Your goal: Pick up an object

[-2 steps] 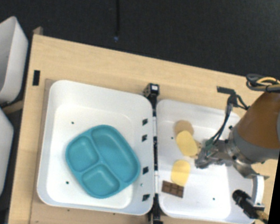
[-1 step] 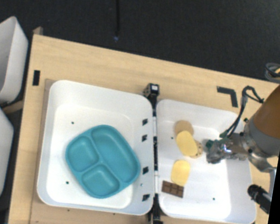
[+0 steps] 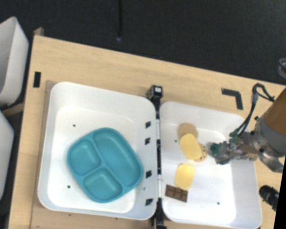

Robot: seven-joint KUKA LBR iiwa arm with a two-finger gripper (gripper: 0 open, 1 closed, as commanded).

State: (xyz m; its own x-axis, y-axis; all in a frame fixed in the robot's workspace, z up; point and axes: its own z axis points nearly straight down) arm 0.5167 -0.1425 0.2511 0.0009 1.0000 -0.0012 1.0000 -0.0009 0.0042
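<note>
One chocolate bar (image 3: 176, 193), two yellow pieces (image 3: 185, 175), one plate (image 3: 104, 163).

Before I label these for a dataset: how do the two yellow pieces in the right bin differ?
The upper yellow piece lies tilted, its long side running diagonally; the lower yellow piece sits nearly upright in the view. The upper one overlaps a tan round piece and lies just left of the gripper; the lower one lies apart from both, just above a brown chocolate bar. Both are smooth, pale yellow and rounded, similar in size, and rest on the right bin floor.
</note>
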